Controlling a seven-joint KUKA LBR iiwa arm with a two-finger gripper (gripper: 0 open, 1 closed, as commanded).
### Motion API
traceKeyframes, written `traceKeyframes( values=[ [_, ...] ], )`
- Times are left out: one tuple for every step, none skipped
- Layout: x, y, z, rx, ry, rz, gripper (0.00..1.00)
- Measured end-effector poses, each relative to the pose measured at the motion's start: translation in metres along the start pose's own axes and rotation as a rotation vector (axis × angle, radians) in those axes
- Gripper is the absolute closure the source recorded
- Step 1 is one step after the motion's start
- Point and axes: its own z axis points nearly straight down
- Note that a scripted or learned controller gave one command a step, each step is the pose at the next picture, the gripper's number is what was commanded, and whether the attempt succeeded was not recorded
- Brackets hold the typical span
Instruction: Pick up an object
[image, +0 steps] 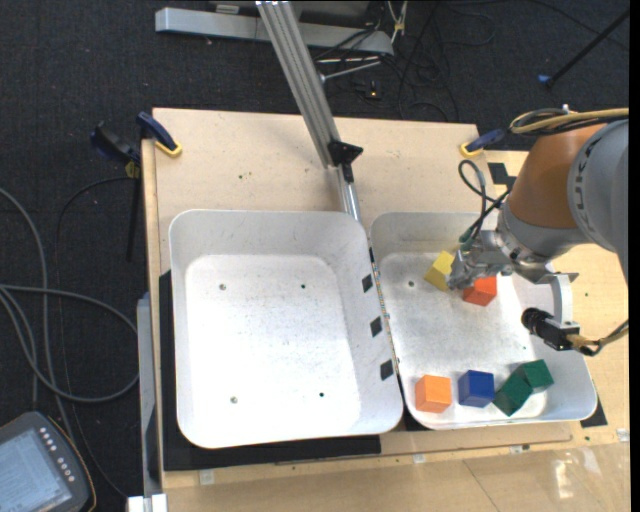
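My gripper (463, 274) hangs low over the far part of the right bin (420, 325), between a yellow block (439, 270) on its left and a red-orange block (482, 291) on its right. Both blocks lie close against the fingertips. Along the bin's near edge rest an orange cube (433, 392), a blue cube (477, 388) and two dark green blocks (524, 385).
The left bin (265, 325) sits beside the right one with black clips on the shared rim. A slanted metal pole (310, 95) comes down to the bins' far edge. Cables and a black camera unit (548, 330) hang off the wrist above the right bin.
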Motion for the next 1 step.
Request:
traceKeyframes(
  values=[
    [-0.0105, 0.0019, -0.0509, 0.021, 0.008, 0.0, 1.0]
  ],
)
